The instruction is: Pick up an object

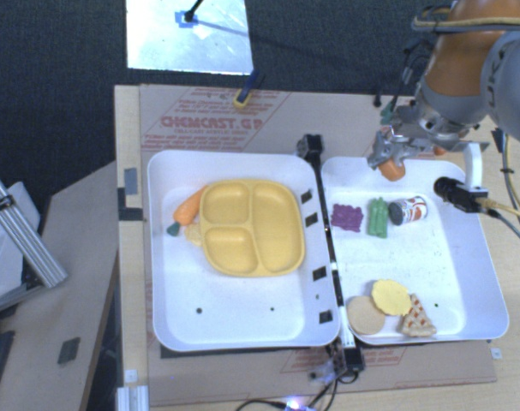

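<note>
Currently the arm (474, 54) is in from the right, wrist over the back edge of the right bin (465, 272). Gripper (390, 158) sits low at the bin's far-left corner with a small orange object (392, 170) right at its tip, looks like it's between or just under the fingers, but I cannot tell from this angle whether it's clamped on it or merely touching, so grip state unknown. Rest of the right bin: purple grape cluster (346, 217) near the left wall, green vegetable piece (378, 217) just beside it, small can (408, 210) lying on its side next to that, all apart from the gripper. Front of the bin: round beige cookie (366, 315), yellow disc (391, 297) overlapping it, pizza slice (417, 318) touching the disc's right side. A black cylindrical part (453, 193) hangs off the arm over the bin's right half. Left bin (234, 315): yellow divided plate (247, 228) roughly centred, carrot (188, 207) tucked against its left edge, partly under the rim. Bins touch along a black divider (321, 229). Cardboard sheet (212, 118) under both bins.
</note>
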Motion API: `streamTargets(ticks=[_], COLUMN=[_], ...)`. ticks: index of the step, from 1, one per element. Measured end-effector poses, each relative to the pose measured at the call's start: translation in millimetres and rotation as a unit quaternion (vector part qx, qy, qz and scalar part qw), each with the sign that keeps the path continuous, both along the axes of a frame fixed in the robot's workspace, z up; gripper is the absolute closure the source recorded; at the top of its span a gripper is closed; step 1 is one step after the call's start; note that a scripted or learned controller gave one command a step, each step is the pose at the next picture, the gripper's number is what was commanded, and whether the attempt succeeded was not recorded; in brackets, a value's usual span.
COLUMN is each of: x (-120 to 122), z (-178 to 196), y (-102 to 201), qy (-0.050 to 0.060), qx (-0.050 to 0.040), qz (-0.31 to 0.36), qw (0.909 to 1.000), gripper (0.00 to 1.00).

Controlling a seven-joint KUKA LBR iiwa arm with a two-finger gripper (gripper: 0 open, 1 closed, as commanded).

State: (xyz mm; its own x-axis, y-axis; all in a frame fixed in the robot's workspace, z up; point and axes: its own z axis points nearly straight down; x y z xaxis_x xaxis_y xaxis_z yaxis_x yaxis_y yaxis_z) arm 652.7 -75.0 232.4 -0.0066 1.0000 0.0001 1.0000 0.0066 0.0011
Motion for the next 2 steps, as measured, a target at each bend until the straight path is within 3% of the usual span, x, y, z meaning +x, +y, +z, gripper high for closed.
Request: streamTargets(ticks=[1,2], x=[4.5,-6.6], z=[-15.1,-17.3], y=[4.2,5.0], qy=[0.000,0.000], qx=[-0.0003,-0.0004], qz=[0.000,-0.003], qw=[1.0000,1.0000], gripper=[1.00,1.00])
